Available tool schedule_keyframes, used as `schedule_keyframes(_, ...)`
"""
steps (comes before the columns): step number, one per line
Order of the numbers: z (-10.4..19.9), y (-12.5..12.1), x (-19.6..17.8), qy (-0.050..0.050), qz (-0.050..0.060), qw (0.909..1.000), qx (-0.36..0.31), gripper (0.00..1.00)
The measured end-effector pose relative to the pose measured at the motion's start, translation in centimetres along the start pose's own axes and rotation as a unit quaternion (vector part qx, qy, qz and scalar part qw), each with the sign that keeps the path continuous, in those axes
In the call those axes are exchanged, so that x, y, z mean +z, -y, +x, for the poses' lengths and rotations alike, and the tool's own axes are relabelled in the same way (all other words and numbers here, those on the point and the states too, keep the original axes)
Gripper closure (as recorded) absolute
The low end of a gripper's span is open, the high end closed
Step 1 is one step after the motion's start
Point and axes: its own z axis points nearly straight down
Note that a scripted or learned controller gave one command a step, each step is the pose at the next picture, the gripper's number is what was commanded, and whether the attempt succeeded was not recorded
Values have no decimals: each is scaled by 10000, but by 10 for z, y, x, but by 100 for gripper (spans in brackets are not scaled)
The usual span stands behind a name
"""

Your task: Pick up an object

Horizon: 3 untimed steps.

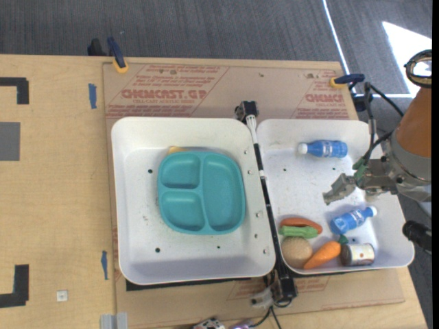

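Observation:
The right bin holds several small objects. A blue bottle lies near its far side and a second blue bottle lies lower right. Along the near edge sit a red pepper, a tan round object, an orange carrot and a small can. My gripper hangs over the right bin between the two bottles, just above the lower one. It looks open, with nothing between its fingers.
The left bin holds a teal divided plate with a yellow sliver showing at its far edge. A black divider bar runs between the bins. The arm's cables hang over the right bin's far right corner.

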Motion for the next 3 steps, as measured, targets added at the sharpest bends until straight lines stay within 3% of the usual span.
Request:
schedule_keyframes(1,-67,2,85,5,-1,9992,-410,0)
schedule_keyframes(2,-25,-5,129,92,-138,9967,-796,0)
schedule_keyframes(3,-31,-35,148,41,-113,9771,-2124,0)
